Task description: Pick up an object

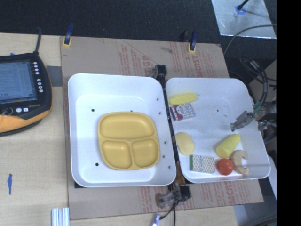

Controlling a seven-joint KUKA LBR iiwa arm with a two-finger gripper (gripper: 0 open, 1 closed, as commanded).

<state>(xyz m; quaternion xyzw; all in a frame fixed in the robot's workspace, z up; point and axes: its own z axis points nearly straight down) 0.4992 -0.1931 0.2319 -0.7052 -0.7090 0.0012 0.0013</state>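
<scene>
The right bin (pixel 211 86) holds several items: a yellow corn cob (pixel 183 98), a red and white packet (pixel 182 112), a pale yellow oval fruit (pixel 185 143), a small patterned box (pixel 203 164), a red tomato (pixel 225 166), a yellow rounded piece (pixel 228 145) and a tan pastry (pixel 241 161). My gripper (pixel 241 120) reaches in low over the bin's right side, just above and right of the yellow rounded piece. Nothing is visibly held in it.
The left bin (pixel 80 93) holds a yellow three-compartment plate (pixel 128 140). A tablet with an orange case (pixel 21 93) lies on the bench at far left. Clamps sit at the cardboard's back edge, and cables run at the right.
</scene>
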